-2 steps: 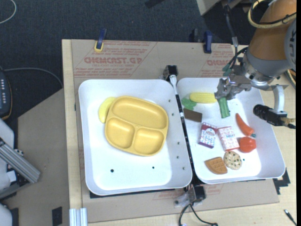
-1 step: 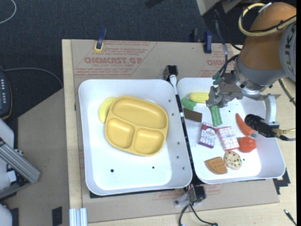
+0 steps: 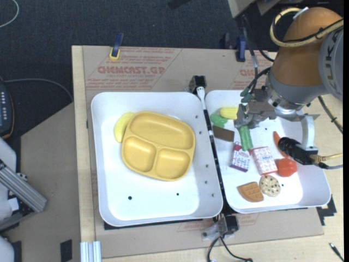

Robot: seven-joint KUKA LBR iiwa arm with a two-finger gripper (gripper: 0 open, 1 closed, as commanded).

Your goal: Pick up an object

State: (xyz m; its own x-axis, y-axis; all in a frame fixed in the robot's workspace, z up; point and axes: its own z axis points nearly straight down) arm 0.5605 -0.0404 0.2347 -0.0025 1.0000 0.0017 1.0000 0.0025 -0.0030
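Where the right bin (image 3: 319,192) nears its inner edge, we see the gripper (image 3: 244,125) over a slim green stick (image 3: 246,138); we cannot tell its state. A glossy yellow compartmented tray (image 3: 158,144) fills the left bin (image 3: 109,173).

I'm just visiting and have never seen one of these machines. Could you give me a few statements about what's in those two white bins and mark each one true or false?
1. The yellow divided tray lies in the left bin. True.
2. The tray has five compartments. False: three show, one long and two smaller.
3. The arm's tool is over the right bin. True.
4. The round cookie sits in the left bin. False: it is in the right bin, next to the tan cracker.
5. A red tomato-like piece lies in the right bin. True.
6. The corn-like yellow piece is at the near edge of the right bin. False: it is toward the far side.
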